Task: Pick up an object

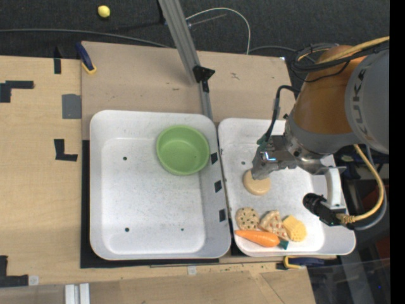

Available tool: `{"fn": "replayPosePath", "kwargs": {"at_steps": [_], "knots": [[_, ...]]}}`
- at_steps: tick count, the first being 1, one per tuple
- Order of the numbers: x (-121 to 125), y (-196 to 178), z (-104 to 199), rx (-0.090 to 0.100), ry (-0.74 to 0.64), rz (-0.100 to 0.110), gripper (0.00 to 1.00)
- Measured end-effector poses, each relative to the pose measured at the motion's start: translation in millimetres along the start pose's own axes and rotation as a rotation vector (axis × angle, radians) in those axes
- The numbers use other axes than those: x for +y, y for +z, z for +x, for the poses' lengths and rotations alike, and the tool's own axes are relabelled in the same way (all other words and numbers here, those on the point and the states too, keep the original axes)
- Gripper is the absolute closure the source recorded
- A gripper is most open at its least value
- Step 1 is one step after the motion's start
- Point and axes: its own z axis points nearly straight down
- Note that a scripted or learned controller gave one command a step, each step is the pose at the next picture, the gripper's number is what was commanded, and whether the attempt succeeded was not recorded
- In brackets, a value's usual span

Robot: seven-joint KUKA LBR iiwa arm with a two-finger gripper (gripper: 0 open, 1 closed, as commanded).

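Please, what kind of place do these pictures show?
Most likely a robot lab bench for picking tests. A grey and orange arm lowers its claw into the right white bin, which holds toy food such as a carrot. The left bin holds a green bowl.

The grey arm (373, 106) bears a broad orange band, black lettering, yellow and black cables.

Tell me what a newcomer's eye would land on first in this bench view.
First, the bulky grey and orange arm reaching in from the right, its gripper low over a round tan piece in the right bin. Next, the bright green bowl at the far side of the left bin. Then the orange carrot among small toy foods at the right bin's near edge.
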Motion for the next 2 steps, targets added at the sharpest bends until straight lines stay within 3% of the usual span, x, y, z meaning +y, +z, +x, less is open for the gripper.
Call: {"fn": "replayPosePath", "kwargs": {"at_steps": [1,2], "knots": [[14.2,4.6,46.0,-0.001,0.002,0.0,1.0],[11.4,3.9,96.8,-0.001,0.002,0.001,1.0]]}}
